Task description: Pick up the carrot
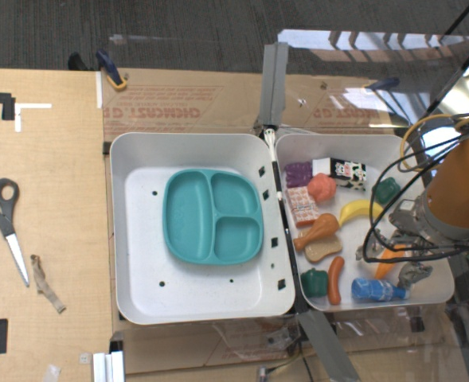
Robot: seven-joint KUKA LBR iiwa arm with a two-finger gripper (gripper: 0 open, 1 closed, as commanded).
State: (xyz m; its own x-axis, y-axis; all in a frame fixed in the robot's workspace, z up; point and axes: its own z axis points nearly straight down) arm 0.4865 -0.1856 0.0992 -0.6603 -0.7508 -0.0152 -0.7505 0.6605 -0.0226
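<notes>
The carrot, a short orange piece, lies on the floor of the right bin near its right side, partly covered by the tool above it. My gripper hangs low over the carrot at the end of the orange-banded arm. Its grey fingers stand apart, one on each side of the carrot, so the gripper is open. Black cables loop across the wrist and hide part of the carrot.
Close to the carrot lie a blue bottle, a red sausage, a banana and a green piece. Farther left are a drumstick, bread and grapes. The left bin holds a teal divided plate.
</notes>
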